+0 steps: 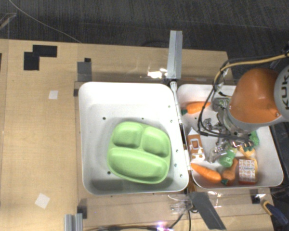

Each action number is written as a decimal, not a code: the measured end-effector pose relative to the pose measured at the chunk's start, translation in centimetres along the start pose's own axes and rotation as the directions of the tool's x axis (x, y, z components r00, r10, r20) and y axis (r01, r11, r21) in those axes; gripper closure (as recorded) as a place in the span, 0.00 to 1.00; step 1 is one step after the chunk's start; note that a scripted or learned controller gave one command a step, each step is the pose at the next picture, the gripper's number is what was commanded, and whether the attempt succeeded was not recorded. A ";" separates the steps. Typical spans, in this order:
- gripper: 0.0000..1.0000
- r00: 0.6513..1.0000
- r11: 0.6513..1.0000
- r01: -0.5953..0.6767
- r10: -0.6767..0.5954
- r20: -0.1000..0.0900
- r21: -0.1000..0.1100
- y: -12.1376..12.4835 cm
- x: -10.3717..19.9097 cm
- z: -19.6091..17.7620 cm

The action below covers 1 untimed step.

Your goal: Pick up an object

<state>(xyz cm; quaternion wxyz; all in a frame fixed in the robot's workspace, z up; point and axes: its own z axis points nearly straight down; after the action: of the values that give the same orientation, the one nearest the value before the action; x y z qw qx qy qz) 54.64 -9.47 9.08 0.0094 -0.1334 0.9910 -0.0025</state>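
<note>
Toy carrot [206,173] lies at six o'clock in the right bin [274,170]; the gripper [221,153] hovers beside it, finger spread unclear. A clean grasp calls for centring before closing.

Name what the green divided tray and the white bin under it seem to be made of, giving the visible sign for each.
Green divided tray: probably moulded plastic, matte to satin; even colour, rounded compartment edges, soft highlights.
White bin: looks like thin formed plastic or painted sheet metal, smooth and slightly glossy; glare along the rim, rounded corners. The view leaves it open.
</note>
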 end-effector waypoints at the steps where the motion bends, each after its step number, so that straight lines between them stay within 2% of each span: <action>1: 0.00 0.996 0.997 0.083 -0.083 -0.015 -0.006 -4.7 -8.9 0.3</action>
<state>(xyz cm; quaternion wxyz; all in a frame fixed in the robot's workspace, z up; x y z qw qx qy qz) 64.51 -11.65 8.93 0.0016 -0.1745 0.9847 -0.0011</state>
